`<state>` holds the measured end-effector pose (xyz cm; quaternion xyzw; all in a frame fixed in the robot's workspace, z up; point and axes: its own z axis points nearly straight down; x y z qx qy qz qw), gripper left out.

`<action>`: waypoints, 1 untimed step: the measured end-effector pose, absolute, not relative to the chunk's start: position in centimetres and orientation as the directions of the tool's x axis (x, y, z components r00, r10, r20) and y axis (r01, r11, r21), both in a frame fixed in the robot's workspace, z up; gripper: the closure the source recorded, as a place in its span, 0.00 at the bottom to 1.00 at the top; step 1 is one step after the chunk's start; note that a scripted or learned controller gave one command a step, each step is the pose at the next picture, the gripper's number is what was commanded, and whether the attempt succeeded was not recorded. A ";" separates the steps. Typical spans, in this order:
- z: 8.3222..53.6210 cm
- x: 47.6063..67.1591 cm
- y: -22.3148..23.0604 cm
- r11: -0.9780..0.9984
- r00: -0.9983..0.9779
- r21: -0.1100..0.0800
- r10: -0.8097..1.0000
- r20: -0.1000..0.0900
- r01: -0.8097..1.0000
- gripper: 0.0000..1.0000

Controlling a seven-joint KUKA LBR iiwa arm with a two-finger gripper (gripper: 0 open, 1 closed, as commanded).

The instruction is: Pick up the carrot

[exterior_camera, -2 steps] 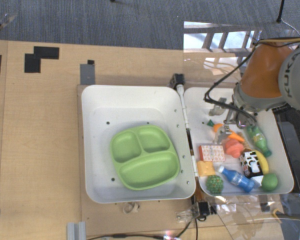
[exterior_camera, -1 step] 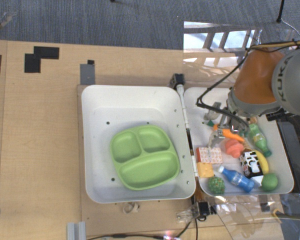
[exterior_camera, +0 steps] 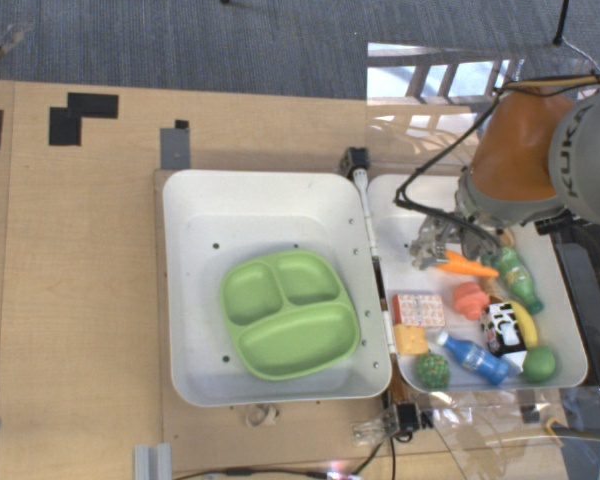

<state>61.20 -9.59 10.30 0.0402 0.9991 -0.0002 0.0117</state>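
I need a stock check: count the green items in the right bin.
3. A green ball in the near right corner, a green bottle at the right side by the carrot, and a broccoli-like piece at the near edge. The arm may hide more.

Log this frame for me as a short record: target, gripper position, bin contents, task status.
target: carrot, lying in the right bin, upper part
gripper: gripper low over the right bin, at the carrot's left end
left bin: left bin holds a green divided plate
right bin extras: blue bottle, banana, green ball
status: carrot not visibly lifted
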 end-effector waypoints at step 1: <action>10.3 61.2 -9.6 0.997 -0.997 0.001 0.080 -0.022 0.080 0.00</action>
